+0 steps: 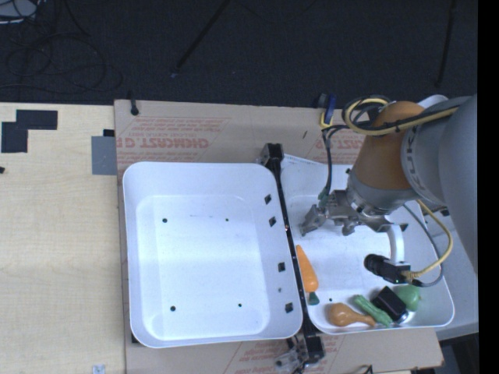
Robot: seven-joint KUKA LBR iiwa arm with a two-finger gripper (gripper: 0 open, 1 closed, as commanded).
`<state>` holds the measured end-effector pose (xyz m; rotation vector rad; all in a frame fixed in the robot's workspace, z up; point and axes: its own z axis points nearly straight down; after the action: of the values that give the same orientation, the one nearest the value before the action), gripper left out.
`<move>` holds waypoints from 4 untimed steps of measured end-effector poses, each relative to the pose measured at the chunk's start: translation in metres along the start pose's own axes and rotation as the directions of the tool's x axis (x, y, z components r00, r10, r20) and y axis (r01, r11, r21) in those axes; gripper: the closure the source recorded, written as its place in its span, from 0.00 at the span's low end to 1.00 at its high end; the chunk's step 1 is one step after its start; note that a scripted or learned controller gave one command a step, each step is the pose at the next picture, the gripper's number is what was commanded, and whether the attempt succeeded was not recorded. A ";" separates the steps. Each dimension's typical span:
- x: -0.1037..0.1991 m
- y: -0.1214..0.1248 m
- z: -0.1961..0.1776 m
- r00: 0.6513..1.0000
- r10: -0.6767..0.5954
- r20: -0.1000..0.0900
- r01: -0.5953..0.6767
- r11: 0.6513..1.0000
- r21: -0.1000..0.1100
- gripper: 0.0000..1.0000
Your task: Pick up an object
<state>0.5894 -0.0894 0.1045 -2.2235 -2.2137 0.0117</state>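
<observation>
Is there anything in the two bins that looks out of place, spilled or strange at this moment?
Nothing looks spilled or damaged. The toy carrot lies along the right bin's left wall, and the other items, including an orange gourd-shaped toy and a green toy, are crowded in its near corner. The gripper is above that bin, apart from them.

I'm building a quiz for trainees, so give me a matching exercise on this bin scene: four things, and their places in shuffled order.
Things:
1. carrot
2. tan gourd toy
3. end effector
4. left bin

Places:
A. right bin's near edge
B. over the right bin's far half
C. along the divider between bins
D. beside the bare bench

Pairs: 1-C, 2-A, 3-B, 4-D
</observation>
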 end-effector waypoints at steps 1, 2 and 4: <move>-0.030 0.057 0.017 1.000 -0.007 -0.001 0.007 1.000 -0.010 0.00; -0.030 0.054 0.007 1.000 -0.006 -0.002 0.006 1.000 -0.004 1.00; 0.099 -0.056 -0.230 1.000 -0.012 -0.005 0.012 1.000 -0.010 1.00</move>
<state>0.5353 0.0104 0.3349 -2.2120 -2.2296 -0.0056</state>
